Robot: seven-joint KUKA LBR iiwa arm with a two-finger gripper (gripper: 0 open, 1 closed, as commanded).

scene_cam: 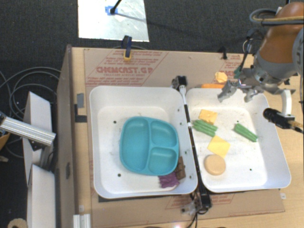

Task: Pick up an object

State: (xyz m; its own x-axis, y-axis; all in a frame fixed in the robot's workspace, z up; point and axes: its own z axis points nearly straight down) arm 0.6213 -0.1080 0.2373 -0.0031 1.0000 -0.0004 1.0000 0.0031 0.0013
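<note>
On your far left, cables [19, 84] and a metal rail [26, 129] lie off the worktop [142, 63], well clear of both bins. The left bin [102, 127] carries a teal tray [148, 145] with three compartments; it sits slightly right of centre, so you see bare white floor along the bin's left wall and across its far end. At the tray's near right corner a purple piece [167, 180] and a brown piece [181, 171] crowd against the bin's right wall.

Across the divider, the right bin [273, 167] holds five things. An orange cheese square [207, 116] lies near the far left, with a green bean [204, 127] just beside it on the near side. Below that sits a yellow square [218, 146], and a tan round [215, 165] is just beside its near corner. A second bean [245, 132] lies apart, toward the middle right. You have open floor along the bin's right wall and near right corner.

The claw [239, 93] hangs over the far edge of the right bin, its two fingers spread apart with nothing between them. The cheese square lies nearest, to its near left; the second bean sits almost directly toward you from the claw. A small yellow bit [221, 76] and an orange stick [212, 85] rest on the worktop just beyond the bin's far rim.
</note>
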